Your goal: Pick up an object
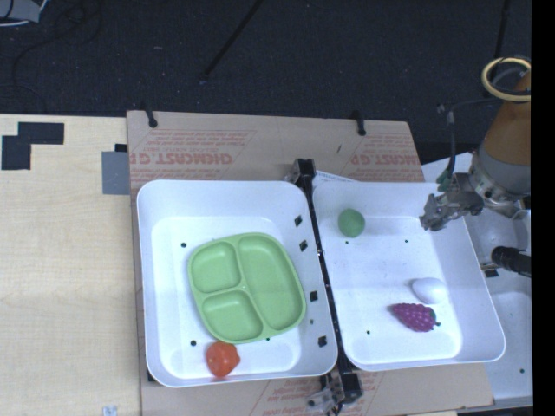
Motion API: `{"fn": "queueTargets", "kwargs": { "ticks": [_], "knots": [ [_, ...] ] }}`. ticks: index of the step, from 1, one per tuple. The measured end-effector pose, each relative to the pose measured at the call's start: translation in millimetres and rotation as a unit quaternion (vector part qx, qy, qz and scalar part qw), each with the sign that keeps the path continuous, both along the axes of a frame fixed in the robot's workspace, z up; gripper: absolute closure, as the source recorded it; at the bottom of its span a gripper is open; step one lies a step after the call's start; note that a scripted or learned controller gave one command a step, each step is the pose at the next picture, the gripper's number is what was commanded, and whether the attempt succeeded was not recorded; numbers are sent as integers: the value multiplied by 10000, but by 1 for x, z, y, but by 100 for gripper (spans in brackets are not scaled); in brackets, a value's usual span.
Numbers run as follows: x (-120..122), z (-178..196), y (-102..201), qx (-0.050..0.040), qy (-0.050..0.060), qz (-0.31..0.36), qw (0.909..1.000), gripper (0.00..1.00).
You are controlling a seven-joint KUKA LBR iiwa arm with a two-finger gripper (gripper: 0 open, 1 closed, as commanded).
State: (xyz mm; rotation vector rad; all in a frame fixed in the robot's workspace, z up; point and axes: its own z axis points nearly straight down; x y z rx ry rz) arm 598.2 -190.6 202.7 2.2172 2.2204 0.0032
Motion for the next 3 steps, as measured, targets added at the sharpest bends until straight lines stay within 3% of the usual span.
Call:
{"fn": "queueTargets", "kwargs": {
  "ticks": [2,3],
  "knots": [
    [4,96,0,0,2,1,10000,100],
    [0,84,62,20,38,17,10000,100]
  ]
}}
